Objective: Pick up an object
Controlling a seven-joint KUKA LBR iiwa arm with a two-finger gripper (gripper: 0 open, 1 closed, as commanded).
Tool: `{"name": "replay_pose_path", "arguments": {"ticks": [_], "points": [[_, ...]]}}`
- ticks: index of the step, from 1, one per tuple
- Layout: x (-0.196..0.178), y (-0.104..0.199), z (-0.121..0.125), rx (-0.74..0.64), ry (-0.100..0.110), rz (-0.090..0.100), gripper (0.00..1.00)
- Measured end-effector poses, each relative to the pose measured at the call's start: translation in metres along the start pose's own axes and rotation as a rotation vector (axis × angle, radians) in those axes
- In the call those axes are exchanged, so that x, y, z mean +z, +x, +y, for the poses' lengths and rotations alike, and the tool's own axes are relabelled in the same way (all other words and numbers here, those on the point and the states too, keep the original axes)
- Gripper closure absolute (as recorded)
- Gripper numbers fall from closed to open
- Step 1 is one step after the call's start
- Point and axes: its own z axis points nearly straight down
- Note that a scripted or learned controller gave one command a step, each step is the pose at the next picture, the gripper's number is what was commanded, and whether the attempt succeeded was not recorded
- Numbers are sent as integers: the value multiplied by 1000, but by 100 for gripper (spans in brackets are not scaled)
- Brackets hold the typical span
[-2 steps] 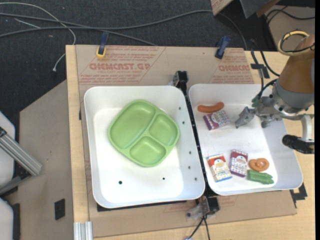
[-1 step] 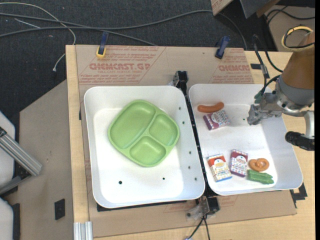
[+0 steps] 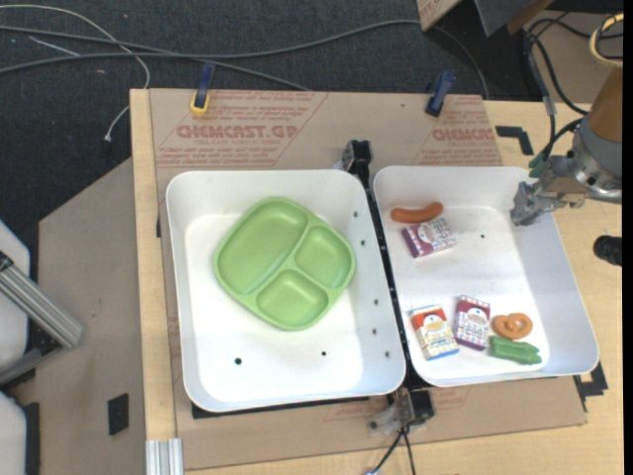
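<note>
1. I judge the step is the approach; my tool [image 3: 529, 206] hangs at the right edge of the frame, over the upper right corner of the right bin [image 3: 554, 295]; whether it is released or clenched I cannot tell.
2. Next I must choose one object and descend on it; the nearest are the sausage [image 3: 416, 212] and the purple packet [image 3: 428, 237], upper left in that bin, touching or nearly so.
3. The sausage looks small, orange-red, slightly curved.
</note>
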Motion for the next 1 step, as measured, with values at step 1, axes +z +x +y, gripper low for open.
{"name": "replay_pose_path", "arguments": {"ticks": [1], "points": [[-52, 5, -7, -1, 1, 1, 100]]}}
